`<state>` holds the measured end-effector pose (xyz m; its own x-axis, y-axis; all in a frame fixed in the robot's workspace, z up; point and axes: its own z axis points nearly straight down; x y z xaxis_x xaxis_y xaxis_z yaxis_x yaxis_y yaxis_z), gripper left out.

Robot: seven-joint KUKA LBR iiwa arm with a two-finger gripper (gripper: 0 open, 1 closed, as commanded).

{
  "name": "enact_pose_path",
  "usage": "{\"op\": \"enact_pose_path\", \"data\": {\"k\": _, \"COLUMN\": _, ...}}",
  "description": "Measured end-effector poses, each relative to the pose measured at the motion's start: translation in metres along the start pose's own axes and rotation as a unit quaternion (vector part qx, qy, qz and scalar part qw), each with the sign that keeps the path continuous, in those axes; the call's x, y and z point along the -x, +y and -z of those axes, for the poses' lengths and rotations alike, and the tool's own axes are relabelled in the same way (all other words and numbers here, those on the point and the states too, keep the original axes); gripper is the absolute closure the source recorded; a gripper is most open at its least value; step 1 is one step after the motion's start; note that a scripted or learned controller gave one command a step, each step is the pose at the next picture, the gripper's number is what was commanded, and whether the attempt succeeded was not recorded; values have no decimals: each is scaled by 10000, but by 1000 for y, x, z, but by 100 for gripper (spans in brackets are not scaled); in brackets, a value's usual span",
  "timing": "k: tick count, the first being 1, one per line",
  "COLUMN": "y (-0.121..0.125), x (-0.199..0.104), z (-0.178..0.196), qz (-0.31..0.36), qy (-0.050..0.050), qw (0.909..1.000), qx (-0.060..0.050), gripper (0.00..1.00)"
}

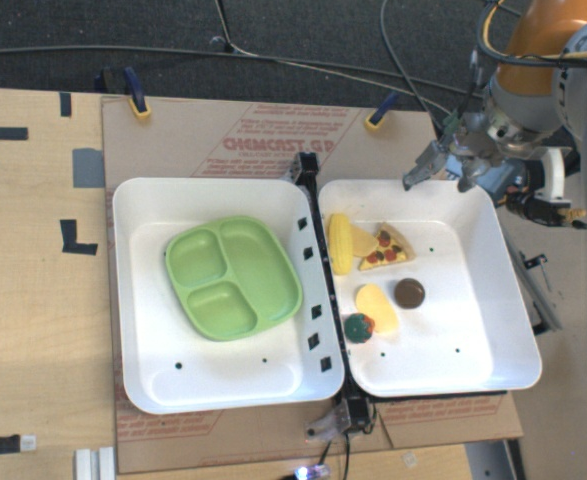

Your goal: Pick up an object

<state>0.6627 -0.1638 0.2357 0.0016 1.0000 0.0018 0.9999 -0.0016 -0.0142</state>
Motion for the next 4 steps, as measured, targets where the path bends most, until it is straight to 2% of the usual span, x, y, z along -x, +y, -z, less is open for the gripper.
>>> {"op": "enact_pose_path", "data": {"k": 1, "y": 2, "x": 0, "z": 8, "qz": 15, "qy": -11, "qw": 10000, "qx": 65, "gripper": 0}}
{"op": "enact_pose_path", "data": {"k": 3, "y": 3, "x": 0, "z": -81, "qz": 13, "qy": -16, "qw": 10000, "qx": 42, "gripper": 0}}
{"op": "enact_pose_path", "data": {"k": 4, "y": -1, "x": 4, "z": -144, "qz": 14, "qy": -15, "qw": 10000, "qx": 34, "gripper": 0}}
